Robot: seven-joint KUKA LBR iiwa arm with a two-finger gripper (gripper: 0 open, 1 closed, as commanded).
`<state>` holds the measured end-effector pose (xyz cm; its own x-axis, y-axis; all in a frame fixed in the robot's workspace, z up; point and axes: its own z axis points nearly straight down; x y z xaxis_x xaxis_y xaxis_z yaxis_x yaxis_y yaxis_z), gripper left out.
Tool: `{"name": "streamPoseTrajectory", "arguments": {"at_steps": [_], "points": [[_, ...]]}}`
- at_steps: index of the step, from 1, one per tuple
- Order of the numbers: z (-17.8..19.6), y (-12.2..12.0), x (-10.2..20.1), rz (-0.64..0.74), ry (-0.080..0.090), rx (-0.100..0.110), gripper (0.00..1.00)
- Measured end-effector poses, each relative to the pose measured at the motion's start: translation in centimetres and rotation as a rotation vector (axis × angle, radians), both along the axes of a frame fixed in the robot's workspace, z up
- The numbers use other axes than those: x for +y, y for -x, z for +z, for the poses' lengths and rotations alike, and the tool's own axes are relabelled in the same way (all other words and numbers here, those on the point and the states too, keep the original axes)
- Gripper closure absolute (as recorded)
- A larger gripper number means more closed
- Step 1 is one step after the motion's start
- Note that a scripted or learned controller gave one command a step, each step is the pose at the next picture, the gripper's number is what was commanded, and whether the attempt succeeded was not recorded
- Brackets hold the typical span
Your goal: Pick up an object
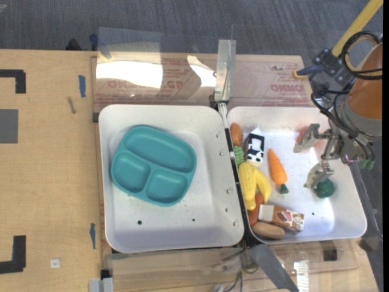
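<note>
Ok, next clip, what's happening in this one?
A robot arm reaches in from the right over the right bin, its gripper low near that bin's right side, just above a small dark green object. Nothing shows clearly between its fingers, so no pick is evident yet. The rest of the toy food, including a carrot, a banana and a small box, lies along the bin's left side. The left bin holds a teal divided plate.

The scene was evenly and brightly lit from above. Strong glare was thrown off the clear plastic sheet (pixel 130 75) at the counter's (pixel 42 163) far edge. Only soft, short shadows were cast inside the white bins (pixel 206 224). Slight softness was seen overall, with finer detail lost around the arm (pixel 364 102).
</note>
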<state>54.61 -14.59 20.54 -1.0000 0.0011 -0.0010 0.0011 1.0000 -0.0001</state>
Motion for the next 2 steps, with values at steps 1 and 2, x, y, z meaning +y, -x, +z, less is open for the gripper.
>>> {"name": "streamPoseTrajectory", "arguments": {"at_steps": [1,2], "points": [[-10.6,-0.8,3.9,-0.005,0.001,-0.006,0.00],[-11.6,-0.8,4.1,-0.146,-0.002,-0.005,0.00]]}}
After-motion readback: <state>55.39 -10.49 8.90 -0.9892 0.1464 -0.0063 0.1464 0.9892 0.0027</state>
